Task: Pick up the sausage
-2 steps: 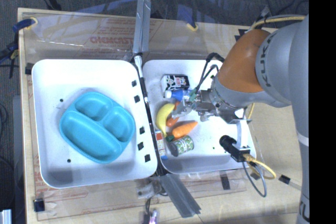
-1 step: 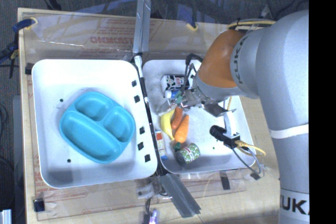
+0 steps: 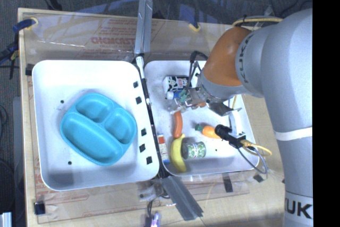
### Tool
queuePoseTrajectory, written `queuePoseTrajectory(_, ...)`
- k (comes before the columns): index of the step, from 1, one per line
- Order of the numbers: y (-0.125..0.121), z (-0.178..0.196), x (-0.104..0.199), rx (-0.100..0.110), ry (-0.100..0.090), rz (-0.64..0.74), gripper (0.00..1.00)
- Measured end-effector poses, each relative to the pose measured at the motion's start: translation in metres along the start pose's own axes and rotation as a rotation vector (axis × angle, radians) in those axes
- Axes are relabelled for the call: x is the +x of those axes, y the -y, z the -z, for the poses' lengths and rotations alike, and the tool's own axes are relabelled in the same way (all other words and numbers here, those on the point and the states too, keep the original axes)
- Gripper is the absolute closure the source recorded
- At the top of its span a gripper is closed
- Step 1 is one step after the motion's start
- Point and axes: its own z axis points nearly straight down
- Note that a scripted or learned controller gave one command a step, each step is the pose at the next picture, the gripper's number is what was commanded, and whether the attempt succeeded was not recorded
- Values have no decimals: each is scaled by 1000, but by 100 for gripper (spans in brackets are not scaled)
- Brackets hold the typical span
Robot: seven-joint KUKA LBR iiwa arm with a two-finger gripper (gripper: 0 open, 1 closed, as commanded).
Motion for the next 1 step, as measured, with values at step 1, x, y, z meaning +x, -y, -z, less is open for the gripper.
queuePoseTrajectory(1,-41,146,95,1,-3,94,100)
